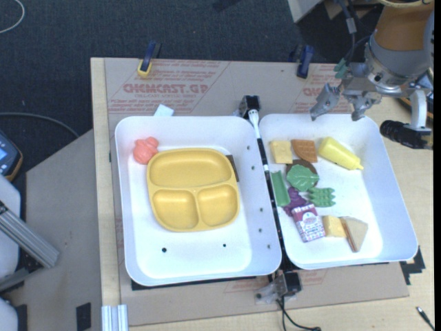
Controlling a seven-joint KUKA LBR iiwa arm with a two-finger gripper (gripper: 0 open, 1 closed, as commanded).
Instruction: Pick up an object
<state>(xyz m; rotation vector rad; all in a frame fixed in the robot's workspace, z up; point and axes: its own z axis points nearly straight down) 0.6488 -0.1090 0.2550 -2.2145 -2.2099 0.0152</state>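
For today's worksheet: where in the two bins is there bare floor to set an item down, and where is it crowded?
Left bin: bare along the near edge, below the yellow divided plate. Right bin: bare along its right side, beyond the yellow bottle. Crowded: the right bin's left half, around the green leaf toy.

Red lettering "CHEMCAST GP" repeats across the brown board (186,85) under the bins

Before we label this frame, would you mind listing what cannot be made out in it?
- Arm, camera view: cut off by the top and right edges above the orange band.
- Purple item in the right bin: partly covered by the green leaf-shaped toy, so its shape is unclear.
- Small carton: its print is too small to read.
- Underside of the yellow divided plate in the left bin: hidden by the plate itself.
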